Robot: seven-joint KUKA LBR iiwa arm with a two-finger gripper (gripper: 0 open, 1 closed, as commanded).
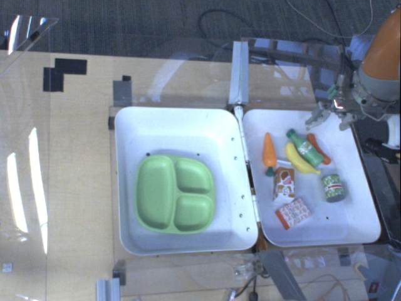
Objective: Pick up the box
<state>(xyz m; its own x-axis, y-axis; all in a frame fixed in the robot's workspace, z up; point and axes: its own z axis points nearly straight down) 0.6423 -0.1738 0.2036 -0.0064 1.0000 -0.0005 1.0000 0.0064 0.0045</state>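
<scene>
The box (284,184), a small brown, white and red carton, lies in the right bin (360,227) near its left-middle. My gripper (330,119) hangs over the far right part of that bin, well up and to the right of the box. Its fingers (315,118) are spread apart and nothing sits between them. The orange band of the arm (383,52) shows at the right edge.
Around the box lie an orange carrot (269,150), a yellow banana (299,158), a green bottle (306,147), a small red-orange piece (318,148), a green can (333,187) and a red-orange flat packet (292,212). A green divided plate (175,193) rests in the left bin (125,168).
</scene>
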